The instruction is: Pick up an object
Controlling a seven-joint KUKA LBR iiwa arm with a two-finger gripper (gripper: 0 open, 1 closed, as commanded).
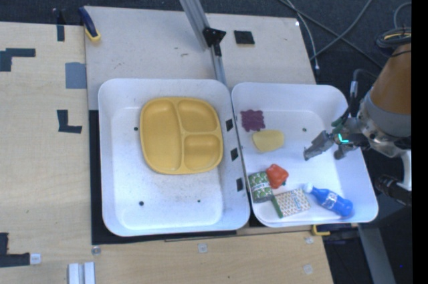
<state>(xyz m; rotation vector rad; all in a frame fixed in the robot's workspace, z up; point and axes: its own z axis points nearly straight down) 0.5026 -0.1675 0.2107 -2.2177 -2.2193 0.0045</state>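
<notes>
Nothing picked up yet. Gripper spread wide with nothing between the fingers, hanging over the right bin near its right edge. Candidates all lying in that bin: purple piece and yellow lump toward the left edge, red piece, green packet, patterned packet and blue bottle along the front edge. Yellow tray alone in the left bin. Approach, closing and lift all left. Gripper height above the bin floor hard to judge; arm cut off at right.
</notes>
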